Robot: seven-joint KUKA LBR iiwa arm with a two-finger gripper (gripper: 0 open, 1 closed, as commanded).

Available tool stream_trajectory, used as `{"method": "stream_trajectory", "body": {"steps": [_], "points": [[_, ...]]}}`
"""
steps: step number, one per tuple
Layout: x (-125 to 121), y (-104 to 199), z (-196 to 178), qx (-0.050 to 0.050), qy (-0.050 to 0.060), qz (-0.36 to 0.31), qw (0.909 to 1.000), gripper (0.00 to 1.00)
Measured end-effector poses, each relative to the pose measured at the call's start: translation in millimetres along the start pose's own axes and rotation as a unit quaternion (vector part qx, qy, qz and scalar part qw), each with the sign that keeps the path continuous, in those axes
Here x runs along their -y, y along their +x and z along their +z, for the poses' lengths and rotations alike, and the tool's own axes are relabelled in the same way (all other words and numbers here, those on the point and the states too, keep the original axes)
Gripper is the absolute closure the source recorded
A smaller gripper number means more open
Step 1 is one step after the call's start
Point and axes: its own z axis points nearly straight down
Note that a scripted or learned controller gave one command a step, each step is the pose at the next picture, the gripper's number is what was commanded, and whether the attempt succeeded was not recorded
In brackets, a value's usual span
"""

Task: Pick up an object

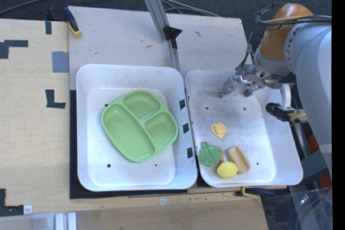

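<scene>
Yellow plastic marks the nearest candidate: a lemon (pixel 227 170) lies at the bottom of the right bin (pixel 280 169), touching a tan bread-like piece (pixel 238 159) and just beside a green leafy toy (pixel 209 154). A little higher in the frame a small pale yellow piece (pixel 219 129) sits alone on the bin floor. In the left bin (pixel 86 116) rests a green divided plate (pixel 139 124). Farther up, at the upper part of the right bin, the gripper (pixel 237 87) hangs well apart from all these items; its fingers look slightly parted with nothing between them, though they are small and hard to read. The likely risk is the cluster: a descent onto the lemon could nudge its neighbours or let the round fruit roll off the fingertips. The lone pale piece, lying flat, may slip under the closing fingers.
</scene>
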Motion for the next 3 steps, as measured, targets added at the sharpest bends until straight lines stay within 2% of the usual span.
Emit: {"method": "stream_trajectory", "body": {"steps": [1,3], "points": [[-0.6,0.5,-12.3,0.0,-0.001,-0.001,1.0,1.0],[10.7,-1.1,-105.5,0.0,-0.006,0.001,1.0,1.0]]}}
